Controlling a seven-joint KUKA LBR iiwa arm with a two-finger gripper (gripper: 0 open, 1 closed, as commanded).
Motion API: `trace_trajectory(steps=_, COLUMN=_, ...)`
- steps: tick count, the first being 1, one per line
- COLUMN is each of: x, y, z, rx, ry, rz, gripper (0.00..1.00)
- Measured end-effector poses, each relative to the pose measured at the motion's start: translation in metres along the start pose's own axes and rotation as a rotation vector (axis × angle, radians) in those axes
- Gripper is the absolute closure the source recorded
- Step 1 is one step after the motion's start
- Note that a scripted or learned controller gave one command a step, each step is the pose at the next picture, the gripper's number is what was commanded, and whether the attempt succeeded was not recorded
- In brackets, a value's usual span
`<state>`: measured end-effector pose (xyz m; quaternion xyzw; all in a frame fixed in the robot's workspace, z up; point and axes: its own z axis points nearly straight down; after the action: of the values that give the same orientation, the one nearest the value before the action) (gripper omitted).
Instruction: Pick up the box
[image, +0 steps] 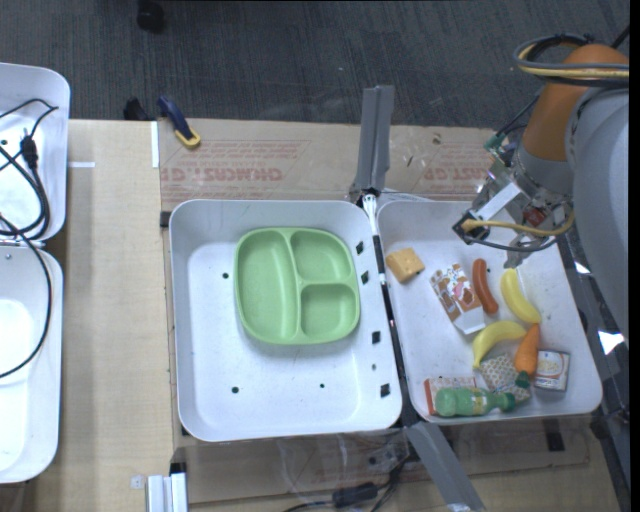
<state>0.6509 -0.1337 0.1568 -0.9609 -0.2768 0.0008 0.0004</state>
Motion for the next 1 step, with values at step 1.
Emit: trace_trajectory(steps=1, x=0.0166, y=-0.0266, z=0.0157, rx=0.002, ry=-0.002, rz=0.093, gripper=0.00)
